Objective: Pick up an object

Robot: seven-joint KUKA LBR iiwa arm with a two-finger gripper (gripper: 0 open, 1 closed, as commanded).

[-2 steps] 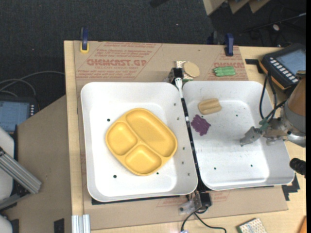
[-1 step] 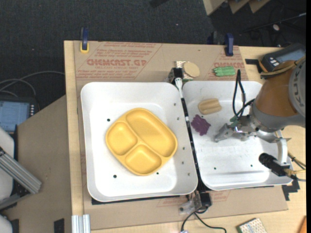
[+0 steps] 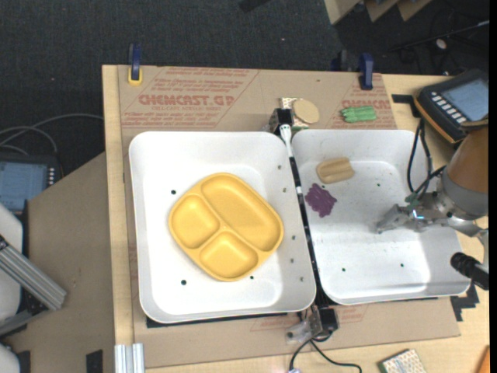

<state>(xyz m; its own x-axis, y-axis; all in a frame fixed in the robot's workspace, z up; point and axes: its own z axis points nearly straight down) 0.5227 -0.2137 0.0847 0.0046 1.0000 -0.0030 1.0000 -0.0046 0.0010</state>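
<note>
A: Where is the arm (image 3: 466, 177) sitting?

B: It is reaching in from the right, and its gripper (image 3: 396, 217) is hanging low over the right bin (image 3: 373, 282), near that bin's middle right.

A: Is it gripping anything?

B: Nothing is showing between the fingers. How far apart they are standing, I cannot tell; they are blurring into grey against the white floor.

A: And the things to pick?

B: A tan block (image 3: 335, 170) is lying near the right bin's upper left, and a purple piece (image 3: 320, 200) is lying just below it, close to the left wall. Both are sitting well apart from the gripper, to its left.

A: The other bin?

B: The left bin (image 3: 155, 286) is holding a yellow tray (image 3: 225, 225) with three compartments, turned at a slant. A green thing (image 3: 359, 114) is resting on the bench (image 3: 194, 99) beyond the right bin.
</note>
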